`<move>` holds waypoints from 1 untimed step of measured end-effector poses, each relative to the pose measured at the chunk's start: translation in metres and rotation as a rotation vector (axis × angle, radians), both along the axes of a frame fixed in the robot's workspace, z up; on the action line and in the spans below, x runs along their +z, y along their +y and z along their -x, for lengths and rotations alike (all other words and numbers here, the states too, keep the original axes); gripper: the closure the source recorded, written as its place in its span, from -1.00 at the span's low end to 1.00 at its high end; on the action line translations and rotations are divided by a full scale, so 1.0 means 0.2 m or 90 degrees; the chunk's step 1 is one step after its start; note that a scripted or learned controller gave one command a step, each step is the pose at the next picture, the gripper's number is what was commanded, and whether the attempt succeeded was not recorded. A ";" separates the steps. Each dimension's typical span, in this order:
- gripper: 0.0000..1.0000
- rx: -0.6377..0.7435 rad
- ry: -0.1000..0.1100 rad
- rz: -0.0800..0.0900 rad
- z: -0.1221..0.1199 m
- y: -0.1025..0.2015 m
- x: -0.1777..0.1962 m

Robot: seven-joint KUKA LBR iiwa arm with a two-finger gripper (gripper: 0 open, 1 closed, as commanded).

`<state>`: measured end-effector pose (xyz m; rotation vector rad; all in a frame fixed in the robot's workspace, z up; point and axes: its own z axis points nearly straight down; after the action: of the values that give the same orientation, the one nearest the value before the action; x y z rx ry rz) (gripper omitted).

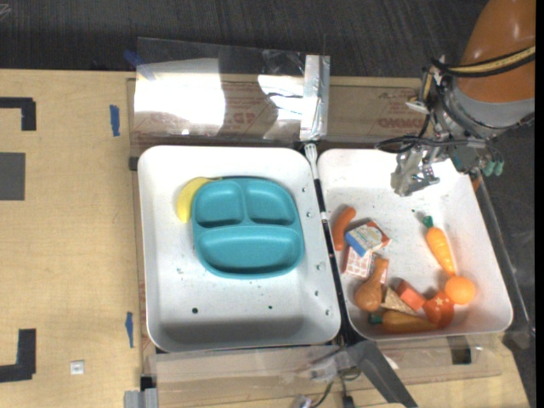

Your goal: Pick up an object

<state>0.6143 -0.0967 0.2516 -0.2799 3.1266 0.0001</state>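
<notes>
A light wooden desk carries two shallow white bins side by side — the left bin and the right bin. Blue tape marks sit on the desk's surface.

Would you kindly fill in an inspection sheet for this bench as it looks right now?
Surface: two shallow white bins side by side, left bin and right bin, on a tan wooden bench.
Job's things: pile of small toy foods in the right bin, including a long orange carrot, a round orange fruit, a blue-and-white box and a brown pear-shaped piece.
Clutter: teal divided plate in the left bin, lying over a yellow piece.
Grippers: gripper above the right bin's far edge, nothing between it and the toys.
Cables: yellow hose and thin wires near the wrist.
Surroundings: clear plastic sheet behind the bins; dark floor.
</notes>
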 end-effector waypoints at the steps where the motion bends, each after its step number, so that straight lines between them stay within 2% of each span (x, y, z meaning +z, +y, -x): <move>1: 1.00 -0.016 -0.001 -0.002 -0.27 0.18 -0.24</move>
<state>0.6673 -0.0616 0.2043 -0.2397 3.1282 0.0041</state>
